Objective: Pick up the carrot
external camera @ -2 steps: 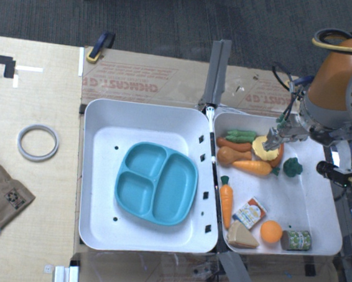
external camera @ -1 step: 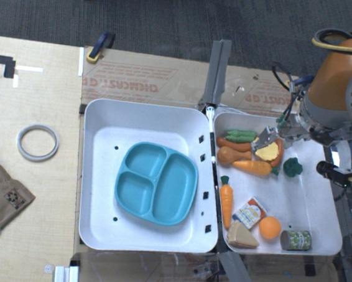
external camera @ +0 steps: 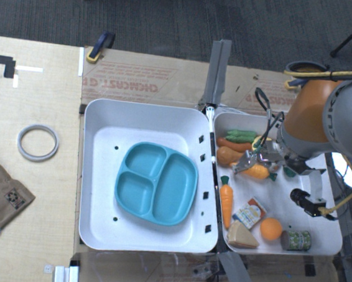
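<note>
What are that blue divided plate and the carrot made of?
The blue plate looks like moulded plastic: one even colour, smooth rounded compartments, soft sheen. The carrot seems to be toy plastic too, uniformly bright orange with a neat green top, though real can't be ruled out.

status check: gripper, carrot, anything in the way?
Gripper low in right bin, over orange food piece. Carrot lying free by left wall. Sandwich wedge near its tip.

orange carrot (external camera: 226,203), green top, lengthwise along right bin's left wall
</note>
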Robot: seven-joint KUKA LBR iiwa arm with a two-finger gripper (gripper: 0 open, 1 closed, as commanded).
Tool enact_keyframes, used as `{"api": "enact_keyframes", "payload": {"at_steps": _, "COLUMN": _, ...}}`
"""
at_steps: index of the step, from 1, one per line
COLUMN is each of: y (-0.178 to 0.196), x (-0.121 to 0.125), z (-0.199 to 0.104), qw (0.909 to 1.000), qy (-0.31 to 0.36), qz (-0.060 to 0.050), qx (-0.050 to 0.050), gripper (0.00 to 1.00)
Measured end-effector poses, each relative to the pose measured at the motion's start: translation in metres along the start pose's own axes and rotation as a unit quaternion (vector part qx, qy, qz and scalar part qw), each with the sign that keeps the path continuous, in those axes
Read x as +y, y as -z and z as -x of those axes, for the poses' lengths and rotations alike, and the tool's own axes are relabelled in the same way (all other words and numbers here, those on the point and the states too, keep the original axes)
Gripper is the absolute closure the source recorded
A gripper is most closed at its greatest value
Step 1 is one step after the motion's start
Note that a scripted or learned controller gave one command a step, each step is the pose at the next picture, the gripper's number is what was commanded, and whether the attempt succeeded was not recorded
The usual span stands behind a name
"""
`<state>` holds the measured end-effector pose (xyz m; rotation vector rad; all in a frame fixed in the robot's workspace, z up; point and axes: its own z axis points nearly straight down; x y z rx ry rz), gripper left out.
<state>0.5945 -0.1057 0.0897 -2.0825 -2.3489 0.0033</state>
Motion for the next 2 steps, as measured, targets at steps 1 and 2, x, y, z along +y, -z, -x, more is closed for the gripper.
{"api": "enact_keyframes", "payload": {"at_steps": 1, "y": 0.007, "x": -0.001, "z": 0.001, "qw": 1.0000, "qy": -0.002, "qz": -0.002, "qx": 0.000, "gripper": 1.00}}
{"api": "enact_keyframes", "payload": {"at_steps": 2, "y": 0.098, "x": 0.072, "z": -0.074, "qw": 0.9924, "qy": -0.123, "qz": -0.004, "qx": -0.002, "gripper": 1.00}}
